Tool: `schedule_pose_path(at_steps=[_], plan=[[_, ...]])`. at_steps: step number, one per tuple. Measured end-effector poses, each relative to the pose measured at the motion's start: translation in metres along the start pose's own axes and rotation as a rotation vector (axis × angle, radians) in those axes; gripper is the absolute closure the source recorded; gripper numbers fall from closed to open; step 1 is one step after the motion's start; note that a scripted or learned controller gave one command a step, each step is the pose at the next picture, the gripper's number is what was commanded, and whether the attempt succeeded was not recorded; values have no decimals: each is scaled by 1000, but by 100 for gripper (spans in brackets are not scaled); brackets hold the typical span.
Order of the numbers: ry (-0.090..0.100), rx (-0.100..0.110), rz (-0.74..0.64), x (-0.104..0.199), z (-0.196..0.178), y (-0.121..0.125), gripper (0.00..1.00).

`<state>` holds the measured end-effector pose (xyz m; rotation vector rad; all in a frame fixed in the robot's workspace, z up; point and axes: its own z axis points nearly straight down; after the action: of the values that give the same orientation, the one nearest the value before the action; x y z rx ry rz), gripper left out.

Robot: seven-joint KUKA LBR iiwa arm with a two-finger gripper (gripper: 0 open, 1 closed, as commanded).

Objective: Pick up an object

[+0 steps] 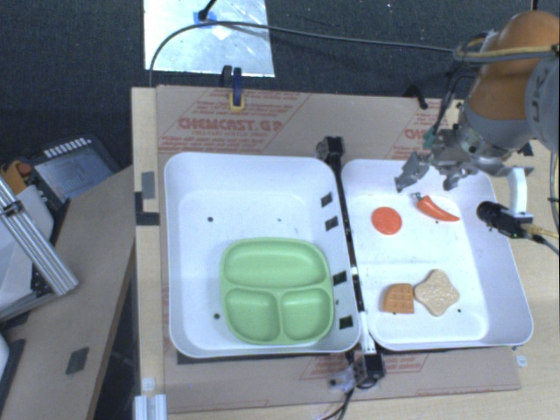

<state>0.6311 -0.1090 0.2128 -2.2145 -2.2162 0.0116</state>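
Gripper [430, 179] hung over right bin's [499, 318] far end, fingers spread apart, nothing between them. Orange chili pepper [436, 207] lay just below the fingertips, near but apart. Round orange-red disc [387, 221] sat left of pepper. Brown waffle square [398, 299] touched tan cookie-shaped piece [436, 292] at bin's near side. Green divided tray [276, 290] filled left bin's [201, 199] near half.

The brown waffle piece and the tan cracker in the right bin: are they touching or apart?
Touching. In the camera view the brown waffle piece and the tan cracker lie edge to edge in the right bin, with no white floor showing between them.
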Motion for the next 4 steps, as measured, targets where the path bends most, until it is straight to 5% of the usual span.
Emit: schedule_pose_path(at_steps=[1, 3, 4], plan=[[-1, -13, -2, 0, -8, 2, 0], [-2, -12, -1, -10, 110, 8, 0], [-1, -13, -1, -10, 128, 9, 0]])
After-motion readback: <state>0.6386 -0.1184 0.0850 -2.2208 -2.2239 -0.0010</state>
